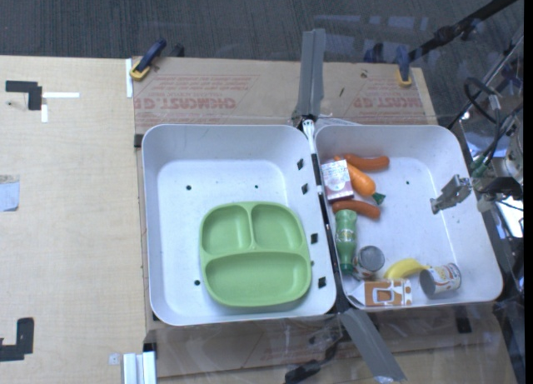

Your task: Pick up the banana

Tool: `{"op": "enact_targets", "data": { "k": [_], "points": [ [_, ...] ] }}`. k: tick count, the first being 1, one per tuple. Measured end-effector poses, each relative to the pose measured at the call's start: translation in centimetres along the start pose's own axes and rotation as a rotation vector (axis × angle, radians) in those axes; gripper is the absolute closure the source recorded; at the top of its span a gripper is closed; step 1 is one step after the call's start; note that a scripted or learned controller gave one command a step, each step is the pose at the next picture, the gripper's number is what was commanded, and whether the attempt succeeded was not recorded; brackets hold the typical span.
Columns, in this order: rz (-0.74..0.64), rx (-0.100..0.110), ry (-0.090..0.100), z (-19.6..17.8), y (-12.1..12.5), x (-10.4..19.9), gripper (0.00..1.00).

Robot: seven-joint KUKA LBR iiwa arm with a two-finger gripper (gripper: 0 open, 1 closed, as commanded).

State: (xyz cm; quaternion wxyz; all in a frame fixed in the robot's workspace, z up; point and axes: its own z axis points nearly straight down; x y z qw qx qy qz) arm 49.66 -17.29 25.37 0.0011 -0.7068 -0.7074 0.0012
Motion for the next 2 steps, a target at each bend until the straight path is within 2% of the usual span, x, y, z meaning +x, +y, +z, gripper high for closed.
{"op": "enact_targets", "data": {
  "k": [1, 2],
  "points": [
    [0.074, -0.002, 0.001, 16.23, -1.87, 2.00, 0.00],
    [0.078, -0.001, 0.001, 15.36, -1.89, 1.92, 1.00]
  ]
}}
